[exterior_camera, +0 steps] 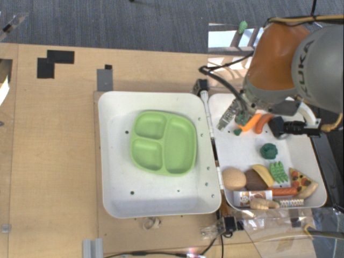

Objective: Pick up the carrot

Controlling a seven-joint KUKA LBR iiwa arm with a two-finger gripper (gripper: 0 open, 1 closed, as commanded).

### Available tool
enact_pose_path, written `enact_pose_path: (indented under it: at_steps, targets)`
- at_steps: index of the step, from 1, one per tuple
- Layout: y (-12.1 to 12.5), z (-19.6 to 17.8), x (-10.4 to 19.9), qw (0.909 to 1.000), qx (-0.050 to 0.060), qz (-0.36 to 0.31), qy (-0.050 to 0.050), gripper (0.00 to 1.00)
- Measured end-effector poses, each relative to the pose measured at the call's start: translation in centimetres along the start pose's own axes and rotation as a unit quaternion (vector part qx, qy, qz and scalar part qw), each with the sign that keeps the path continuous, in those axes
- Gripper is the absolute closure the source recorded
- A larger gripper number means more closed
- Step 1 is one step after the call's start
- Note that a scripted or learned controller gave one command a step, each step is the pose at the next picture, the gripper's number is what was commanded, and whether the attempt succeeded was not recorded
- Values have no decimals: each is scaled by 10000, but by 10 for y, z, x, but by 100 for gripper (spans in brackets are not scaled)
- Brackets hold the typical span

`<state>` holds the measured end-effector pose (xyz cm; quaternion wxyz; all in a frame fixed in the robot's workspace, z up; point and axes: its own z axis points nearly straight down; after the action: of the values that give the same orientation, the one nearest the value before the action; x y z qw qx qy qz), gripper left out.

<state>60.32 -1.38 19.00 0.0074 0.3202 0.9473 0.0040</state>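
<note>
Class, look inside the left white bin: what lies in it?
Inside the left bin lies only a green divided plate, its three compartments bare. Whatever lies beneath the plate is covered.

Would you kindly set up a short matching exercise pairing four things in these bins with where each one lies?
Things:
1. green divided plate
2. carrot
3. broccoli
4. pizza slice

Places:
A. near right corner of the right bin
B. middle of the left bin
C. far part of the right bin, just under the arm's wrist
D. middle of the right bin, nearer than the carrot

Pairs: 1-B, 2-C, 3-D, 4-A
</note>
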Motion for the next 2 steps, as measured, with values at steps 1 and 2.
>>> enact_pose_path:
  at_steps: [1,2]
  targets:
    - [-3,3,-1,10000,24,15,12,0]
    - [-20,3,-51,9986,36,528,4,0]
